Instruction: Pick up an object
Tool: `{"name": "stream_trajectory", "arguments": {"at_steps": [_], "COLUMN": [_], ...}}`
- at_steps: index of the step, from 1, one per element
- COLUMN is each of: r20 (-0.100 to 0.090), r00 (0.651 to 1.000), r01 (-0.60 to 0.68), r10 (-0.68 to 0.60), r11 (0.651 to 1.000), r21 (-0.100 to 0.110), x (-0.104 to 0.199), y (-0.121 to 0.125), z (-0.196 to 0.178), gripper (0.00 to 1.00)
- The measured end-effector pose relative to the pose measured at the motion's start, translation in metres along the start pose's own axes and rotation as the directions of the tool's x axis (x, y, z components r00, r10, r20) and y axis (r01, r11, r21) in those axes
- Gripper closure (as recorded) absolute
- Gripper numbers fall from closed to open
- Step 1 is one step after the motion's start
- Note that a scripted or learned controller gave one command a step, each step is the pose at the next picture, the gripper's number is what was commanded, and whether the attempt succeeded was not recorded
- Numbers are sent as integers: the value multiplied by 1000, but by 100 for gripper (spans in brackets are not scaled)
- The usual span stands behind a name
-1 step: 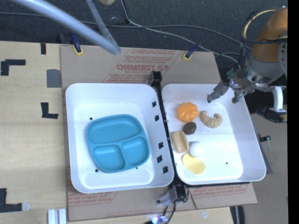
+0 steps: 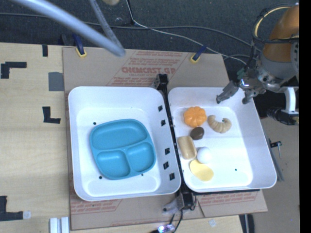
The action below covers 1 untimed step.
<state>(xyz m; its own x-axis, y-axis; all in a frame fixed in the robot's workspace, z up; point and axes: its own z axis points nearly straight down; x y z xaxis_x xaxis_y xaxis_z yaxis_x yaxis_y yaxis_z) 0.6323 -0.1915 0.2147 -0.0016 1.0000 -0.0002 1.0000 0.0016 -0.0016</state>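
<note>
Croissant [image 2: 220,124] lengthwise left-right, ends downward

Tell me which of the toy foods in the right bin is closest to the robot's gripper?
The tan, curled croissant. It lies just below the gripper, while the round orange pumpkin sits farther to the view's left.

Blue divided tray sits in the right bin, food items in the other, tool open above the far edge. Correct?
Not quite: the camera view shows the blue divided tray in the left bin. The food items, like the orange pumpkin, lie in the right bin. The tool is open.
</note>
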Motion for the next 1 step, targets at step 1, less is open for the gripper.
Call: {"name": "stream_trajectory", "arguments": {"at_steps": [1], "r20": [0], "r00": [1000], "r01": [0], "r10": [0], "r11": [1000], "r21": [3], "x": [2], "y": [-5], "z": [44], "gripper": [0]}}
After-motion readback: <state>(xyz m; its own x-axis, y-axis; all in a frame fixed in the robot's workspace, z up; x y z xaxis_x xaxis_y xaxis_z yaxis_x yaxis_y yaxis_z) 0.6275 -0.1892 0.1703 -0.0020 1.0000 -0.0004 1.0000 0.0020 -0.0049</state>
